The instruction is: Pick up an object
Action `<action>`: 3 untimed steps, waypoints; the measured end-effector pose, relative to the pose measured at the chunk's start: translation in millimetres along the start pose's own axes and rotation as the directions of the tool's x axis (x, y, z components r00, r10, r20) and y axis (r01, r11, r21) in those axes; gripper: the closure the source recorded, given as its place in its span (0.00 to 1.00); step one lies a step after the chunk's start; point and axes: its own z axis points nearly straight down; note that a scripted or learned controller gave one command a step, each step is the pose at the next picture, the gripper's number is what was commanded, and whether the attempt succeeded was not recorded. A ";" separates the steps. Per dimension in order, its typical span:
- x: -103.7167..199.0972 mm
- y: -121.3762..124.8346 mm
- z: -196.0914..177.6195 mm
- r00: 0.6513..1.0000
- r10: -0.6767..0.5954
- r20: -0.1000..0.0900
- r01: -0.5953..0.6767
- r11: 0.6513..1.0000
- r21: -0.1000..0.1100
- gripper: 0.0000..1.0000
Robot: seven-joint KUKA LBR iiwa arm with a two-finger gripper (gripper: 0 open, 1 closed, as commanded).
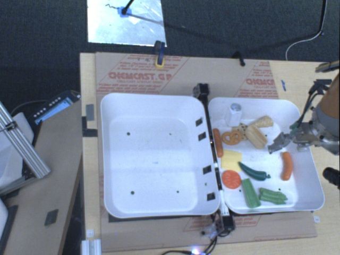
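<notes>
Shiny plastic, dull cardboard

We see two smooth white plastic bins (154, 105) on flat brown cardboard (175, 70). The toy food, like the sausage (287, 165), looks like smooth plastic. The floor carpet (42, 25) looks rough.

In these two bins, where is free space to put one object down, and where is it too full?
The left bin has a bare floor from wall to wall. In the right bin, small bare patches lie between the sausage and the right wall, and along the far wall beside the white cup. The middle, around the pretzel, is crowded.
</notes>
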 end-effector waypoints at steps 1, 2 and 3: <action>58.4 45.8 107.3 1.000 -0.007 -0.002 0.007 1.000 0.001 0.00; 54.6 21.1 102.6 1.000 0.002 -0.001 -0.002 1.000 0.003 0.00; 87.9 108.5 100.9 1.000 -0.006 0.000 0.006 1.000 -0.008 0.00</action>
